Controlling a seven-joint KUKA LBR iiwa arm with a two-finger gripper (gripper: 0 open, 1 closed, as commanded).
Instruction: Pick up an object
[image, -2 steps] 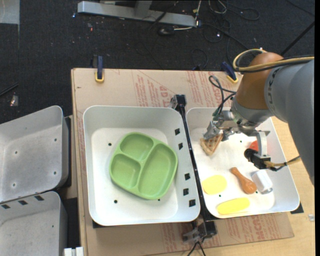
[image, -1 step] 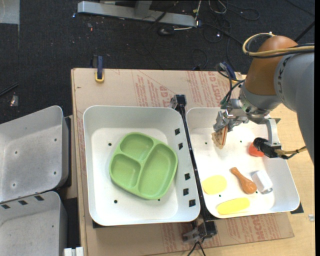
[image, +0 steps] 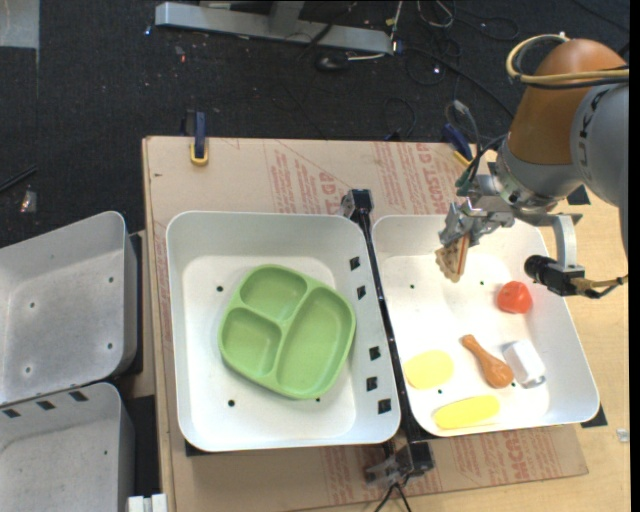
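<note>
My gripper (image: 461, 240) hangs over the back left part of the right bin (image: 580, 395), pointing down. A small tan, ridged object (image: 454, 263) sticks out below its fingertips, and the fingers are shut on it. The piece seems lifted a little off the bin floor. Lying loose in the same bin are a red rounded object (image: 514, 297), a brown drumstick-shaped piece (image: 486, 361), a white and grey block (image: 523, 362), a yellow round piece (image: 428, 369) and a yellow oblong piece (image: 465, 411).
The left bin (image: 190, 300) holds a green divided plate (image: 288, 330). A black divider (image: 375, 300) runs between the bins. White lids (image: 60, 300) lie off the bench at left. A black fitting on a cable (image: 555, 272) hangs by the arm.
</note>
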